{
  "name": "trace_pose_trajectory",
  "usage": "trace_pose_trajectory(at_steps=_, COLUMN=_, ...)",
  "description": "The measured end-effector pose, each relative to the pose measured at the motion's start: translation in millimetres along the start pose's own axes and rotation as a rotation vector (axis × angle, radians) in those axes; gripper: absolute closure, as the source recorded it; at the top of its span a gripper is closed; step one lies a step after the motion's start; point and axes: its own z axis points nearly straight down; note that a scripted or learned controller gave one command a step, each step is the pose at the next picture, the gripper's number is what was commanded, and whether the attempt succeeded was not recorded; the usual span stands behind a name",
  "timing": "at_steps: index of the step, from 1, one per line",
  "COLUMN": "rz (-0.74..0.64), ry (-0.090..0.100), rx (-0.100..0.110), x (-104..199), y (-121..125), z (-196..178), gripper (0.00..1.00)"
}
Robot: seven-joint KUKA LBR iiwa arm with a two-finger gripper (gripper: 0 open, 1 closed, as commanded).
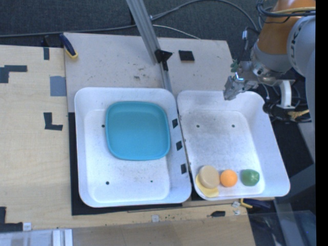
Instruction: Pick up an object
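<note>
1. Orange and round, a small ball-like object [228, 178] sits at the near edge of the right bin [266, 137], between two neighbours in a short row.
2. To its left lies a tan, puck-shaped piece [208, 176], resting on top of a pale yellow piece [206, 190] that peeks out beneath it; the tan piece is just beside the orange one, possibly touching it.
3. To its right is a green rounded object [250, 177], near the orange one but with a thin gap between them.
4. All of these pieces look smooth and matte, like toy food, and all are small against the bin floor, which is speckled with dark grit.
5. The left bin [87, 137] holds a turquoise square plate [137, 130] with rounded corners, lying flat towards the bin's far half.
6. The gripper [231, 92] hangs over the far rim of the right bin, well apart from the row of small objects; nothing is visible between its fingers.
7. Whether those fingers are apart or together cannot be told from this angle, since they appear as one grey blurred mass.
8. Above the gripper, the arm's orange band [287, 9] and grey wrist fill the upper right corner.
</note>
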Motion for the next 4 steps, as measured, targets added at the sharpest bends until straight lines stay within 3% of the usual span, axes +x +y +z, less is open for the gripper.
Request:
trace_pose_trajectory(at_steps=1, rz=0.001, ry=0.000, rx=0.001, x=0.1, y=0.8, z=-47.6, gripper=1.00)
trace_pose_trajectory(at_steps=3, rz=-0.002, ry=0.001, rx=0.006, x=90.7, y=-38.8, z=-16.5, gripper=1.00)
trace_pose_trajectory(at_steps=4, rz=-0.003, ry=0.002, rx=0.004, x=139.5, y=-66.7, z=-19.4, gripper=1.00)
